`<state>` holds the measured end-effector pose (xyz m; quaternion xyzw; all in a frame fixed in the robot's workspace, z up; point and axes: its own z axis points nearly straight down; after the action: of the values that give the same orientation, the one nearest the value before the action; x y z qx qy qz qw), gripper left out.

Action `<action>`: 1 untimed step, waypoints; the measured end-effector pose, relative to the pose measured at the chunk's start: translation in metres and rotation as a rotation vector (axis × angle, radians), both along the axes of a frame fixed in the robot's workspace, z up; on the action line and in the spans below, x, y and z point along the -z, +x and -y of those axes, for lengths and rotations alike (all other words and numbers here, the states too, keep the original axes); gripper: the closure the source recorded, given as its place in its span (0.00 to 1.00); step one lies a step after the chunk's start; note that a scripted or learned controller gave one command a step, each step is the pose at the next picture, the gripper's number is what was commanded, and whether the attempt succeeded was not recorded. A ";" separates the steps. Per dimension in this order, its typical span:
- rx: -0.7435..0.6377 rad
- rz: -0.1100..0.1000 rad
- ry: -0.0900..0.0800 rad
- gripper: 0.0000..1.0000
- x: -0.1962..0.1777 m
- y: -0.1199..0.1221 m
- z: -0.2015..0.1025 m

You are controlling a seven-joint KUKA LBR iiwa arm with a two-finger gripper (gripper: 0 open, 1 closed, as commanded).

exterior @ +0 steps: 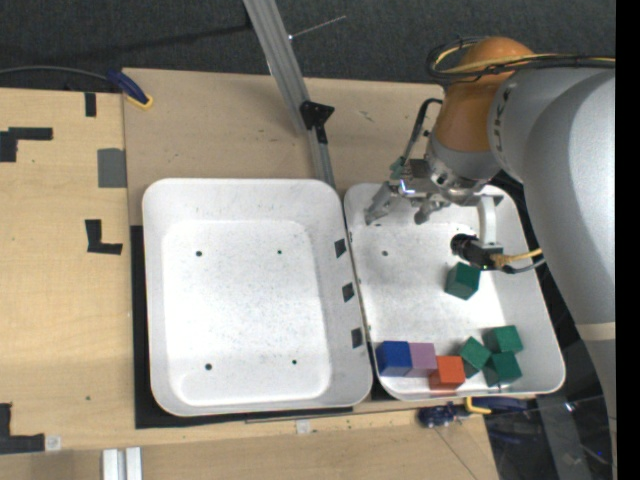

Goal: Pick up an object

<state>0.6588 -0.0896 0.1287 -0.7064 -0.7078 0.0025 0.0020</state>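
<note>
Grey arm (570, 168) looms closest, reaching in from right. Left bin (160, 268), right bin (400, 278) side by side. Gripper (400, 211) over right bin's far end, fingers apart, nothing between. Blocks cluster along near edge; lone green block (462, 282) mid-bin.

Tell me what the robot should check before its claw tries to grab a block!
1. Blocks waiting in the right bin: ok; a lone green block and a cluster by the near wall.
2. Claw above that bin: ok, near its far-left corner.
3. Claw lined up over the lone green block: not ok; it sits off to one side.
4. Room around that block: ok, it stands apart.
5. Claw holding nothing: ok.
</note>
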 end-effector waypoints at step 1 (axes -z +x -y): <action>0.000 0.000 0.000 0.00 0.040 -0.002 -0.001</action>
<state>0.6571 -0.0888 0.0887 -0.7065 -0.7077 0.0026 0.0021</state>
